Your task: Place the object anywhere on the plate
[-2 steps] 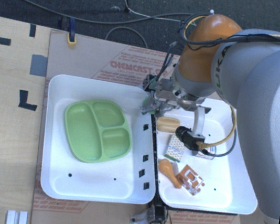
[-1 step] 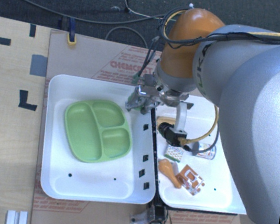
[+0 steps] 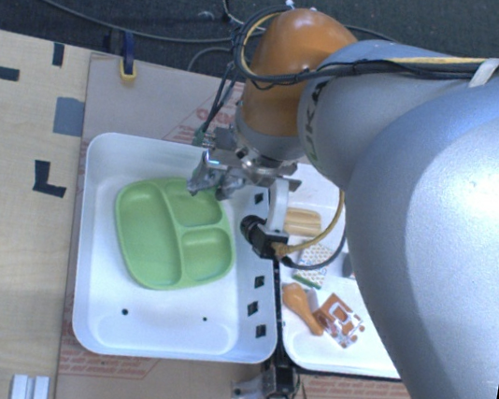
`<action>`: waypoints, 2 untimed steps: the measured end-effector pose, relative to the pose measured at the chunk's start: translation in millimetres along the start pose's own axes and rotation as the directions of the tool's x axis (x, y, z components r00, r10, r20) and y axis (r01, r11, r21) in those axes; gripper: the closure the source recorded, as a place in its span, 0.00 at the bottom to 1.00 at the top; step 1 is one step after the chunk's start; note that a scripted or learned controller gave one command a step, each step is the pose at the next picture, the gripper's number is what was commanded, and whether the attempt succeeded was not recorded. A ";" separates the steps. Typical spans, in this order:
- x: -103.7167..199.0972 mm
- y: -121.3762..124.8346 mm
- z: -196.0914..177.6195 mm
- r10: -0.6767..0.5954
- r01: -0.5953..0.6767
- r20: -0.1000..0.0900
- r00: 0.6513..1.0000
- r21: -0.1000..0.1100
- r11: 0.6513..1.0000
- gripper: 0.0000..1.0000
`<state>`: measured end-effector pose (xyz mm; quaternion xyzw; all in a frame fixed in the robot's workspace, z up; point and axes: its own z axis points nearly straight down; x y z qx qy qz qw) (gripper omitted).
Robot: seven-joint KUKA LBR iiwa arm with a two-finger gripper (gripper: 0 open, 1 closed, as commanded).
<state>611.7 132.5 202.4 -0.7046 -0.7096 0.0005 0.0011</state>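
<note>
Gripper [image 3: 207, 180]: metal two-finger unit, poised over the upper edge of the pale green moulded plastic plate w/ three compartments [image 3: 174, 236]. Opening cannot be judged; nothing can be confirmed in its hold.

Plate lies tilted in the left shallow white plastic bin [image 3: 95, 244], compartments bare.

Candidate objects sit in the right shallow white bin [image 3: 346, 360]: tan block-shaped item [image 3: 303, 223], orange carrot-like piece [image 3: 300, 308], brown-and-white patterned piece [image 3: 340, 319]. All are well apart from the plate, across the divider.

Assessment: no placement achieved so far. If an item is carried, recommend descending over a compartment centre, not the rim, and releasing low so it doesn't bounce out. If not, the step should restart w/ a pick in the right bin.
</note>
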 end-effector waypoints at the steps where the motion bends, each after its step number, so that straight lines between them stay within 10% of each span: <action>1: 43.8 -1.8 -23.1 0.002 -0.002 0.000 1.000 -0.001 1.000 1.00; 2: 41.5 -1.8 -21.9 0.004 -0.004 0.001 1.000 0.001 1.000 0.00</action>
